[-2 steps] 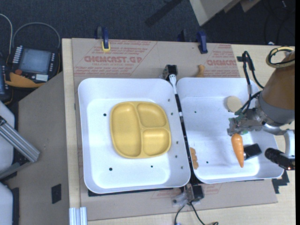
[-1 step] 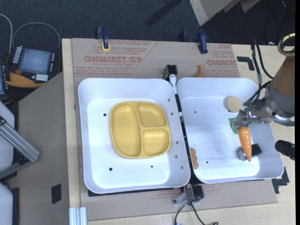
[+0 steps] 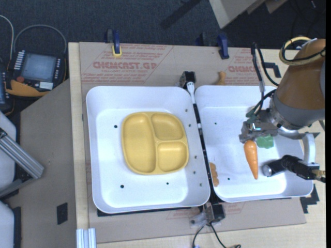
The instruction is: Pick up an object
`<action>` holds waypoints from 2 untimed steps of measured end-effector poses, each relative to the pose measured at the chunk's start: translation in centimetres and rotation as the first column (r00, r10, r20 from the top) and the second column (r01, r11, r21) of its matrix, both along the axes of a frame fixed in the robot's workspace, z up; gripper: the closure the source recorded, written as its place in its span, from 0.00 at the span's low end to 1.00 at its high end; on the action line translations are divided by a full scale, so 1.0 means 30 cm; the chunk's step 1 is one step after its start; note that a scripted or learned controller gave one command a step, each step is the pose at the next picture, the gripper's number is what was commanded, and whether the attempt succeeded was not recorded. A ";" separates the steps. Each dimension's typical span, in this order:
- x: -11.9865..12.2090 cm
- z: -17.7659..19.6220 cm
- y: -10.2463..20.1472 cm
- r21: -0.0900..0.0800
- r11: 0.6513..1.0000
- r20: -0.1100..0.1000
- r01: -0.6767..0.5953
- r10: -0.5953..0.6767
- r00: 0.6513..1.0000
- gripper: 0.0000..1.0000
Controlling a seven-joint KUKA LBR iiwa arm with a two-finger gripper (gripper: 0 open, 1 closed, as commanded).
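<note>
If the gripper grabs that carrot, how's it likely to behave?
The carrot looks like smooth moulded plastic, so probably stiff and light. Its tapered, round body may slip toward the thin tip between fingers, and could roll if nudged sideways on the flat bin floor.

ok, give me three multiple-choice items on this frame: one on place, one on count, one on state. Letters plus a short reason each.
1. Where does the yellow plastic divided tray lie?
A. left white bin
B. right white bin
C. on the cardboard outside the bins

2. How many compartments does that tray have?
A. two
B. three
C. five

3. How does the orange toy carrot lie?
A. standing upright in the tray
B. hanging over the bin's rim
C. flat on the right white bin's floor, below the gripper

Answers:
1 A: the tray sits in the middle of the left white bin.
2 B: its ridges mark off three wells.
3 C: the carrot lies flat in the right white bin, just under the gripper.
</note>
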State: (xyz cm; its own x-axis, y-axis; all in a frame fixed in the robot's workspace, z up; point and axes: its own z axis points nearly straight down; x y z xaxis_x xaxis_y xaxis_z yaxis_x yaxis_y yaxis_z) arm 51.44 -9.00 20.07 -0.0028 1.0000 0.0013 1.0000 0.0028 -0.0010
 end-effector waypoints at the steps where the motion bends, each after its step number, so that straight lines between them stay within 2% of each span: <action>1: 0.015 0.055 0.178 -0.001 1.000 0.004 -0.002 0.002 1.000 1.00; 2: 0.039 0.094 0.372 0.000 1.000 0.003 -0.004 0.004 1.000 1.00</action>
State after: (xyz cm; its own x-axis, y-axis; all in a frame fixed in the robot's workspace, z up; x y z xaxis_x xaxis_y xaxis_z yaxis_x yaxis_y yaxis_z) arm 52.62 2.16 22.88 -0.0072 1.0000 0.0015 1.0000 0.0072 0.0021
